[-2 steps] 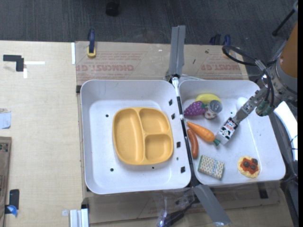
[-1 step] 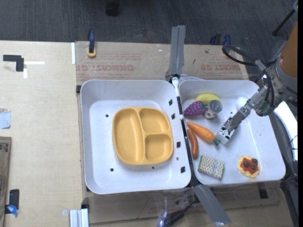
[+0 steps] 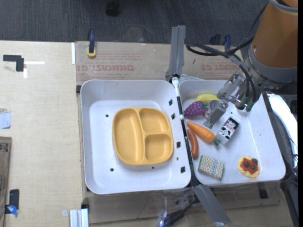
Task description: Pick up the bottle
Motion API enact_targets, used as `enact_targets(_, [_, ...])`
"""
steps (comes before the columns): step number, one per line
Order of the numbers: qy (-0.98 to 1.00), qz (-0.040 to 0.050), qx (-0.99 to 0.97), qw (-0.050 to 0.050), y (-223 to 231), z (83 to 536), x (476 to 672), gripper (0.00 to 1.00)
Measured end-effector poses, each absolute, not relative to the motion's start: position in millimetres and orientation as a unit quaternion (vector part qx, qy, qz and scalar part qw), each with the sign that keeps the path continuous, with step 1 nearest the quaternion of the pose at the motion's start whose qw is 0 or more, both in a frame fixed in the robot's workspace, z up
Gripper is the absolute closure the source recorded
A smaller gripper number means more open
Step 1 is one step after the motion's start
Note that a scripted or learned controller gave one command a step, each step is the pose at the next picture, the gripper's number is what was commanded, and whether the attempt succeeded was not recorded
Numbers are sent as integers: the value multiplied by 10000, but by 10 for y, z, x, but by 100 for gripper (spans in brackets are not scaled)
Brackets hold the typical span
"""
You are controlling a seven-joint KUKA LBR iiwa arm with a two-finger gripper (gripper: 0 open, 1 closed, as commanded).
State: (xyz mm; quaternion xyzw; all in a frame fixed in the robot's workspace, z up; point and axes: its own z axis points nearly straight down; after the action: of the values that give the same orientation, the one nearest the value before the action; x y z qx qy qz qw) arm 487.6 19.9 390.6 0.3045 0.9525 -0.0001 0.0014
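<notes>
I see the grey two-finger gripper (image 3: 214, 116) right of centre in the frame, its spread unclear and nothing visibly pinched, hovering just beside the small white black-patched bottle (image 3: 227, 130), with an orange carrot (image 3: 200, 131) and purple grapes (image 3: 194, 109) crowding close.

Red mirrored print reading roughly "CHEMCAST" runs across the cardboard sheet (image 3: 124, 60).
</notes>
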Motion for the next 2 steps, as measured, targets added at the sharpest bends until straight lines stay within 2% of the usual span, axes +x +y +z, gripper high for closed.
enact_targets(1, [9684, -3, 2494, 2, -633, 2555, 4783, 0])
enact_targets(2, [9679, 1, 2512, 11, -637, 2643, 4796, 100])
